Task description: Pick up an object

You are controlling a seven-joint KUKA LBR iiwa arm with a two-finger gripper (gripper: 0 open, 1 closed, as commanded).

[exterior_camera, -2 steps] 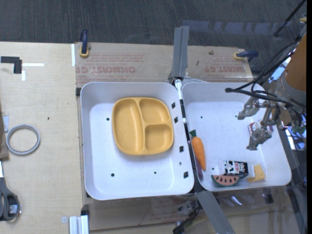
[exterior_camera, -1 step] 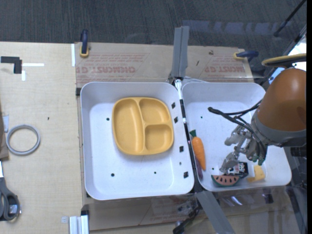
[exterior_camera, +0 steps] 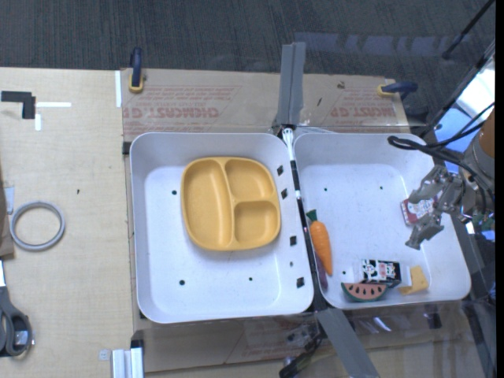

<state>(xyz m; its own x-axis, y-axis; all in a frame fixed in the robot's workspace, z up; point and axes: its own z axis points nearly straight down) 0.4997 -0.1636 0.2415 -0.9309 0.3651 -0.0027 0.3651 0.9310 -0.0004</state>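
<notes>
Carrot [exterior_camera: 320, 245] at the right bin's [exterior_camera: 354, 164] left wall, we see watermelon slice [exterior_camera: 365, 291], small carton [exterior_camera: 381, 271], cheese wedge [exterior_camera: 416, 280] nearer, hand [exterior_camera: 425, 215] at right holding a red-white packet [exterior_camera: 416, 209], yellow divided plate [exterior_camera: 231, 202] in left bin [exterior_camera: 157, 290], tape ring [exterior_camera: 35, 225] on wooden table [exterior_camera: 63, 164].

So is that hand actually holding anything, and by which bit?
Cannot be told. The hand sits over the right bin with something red and white beside its metal parts; any hold is unclear.
</notes>
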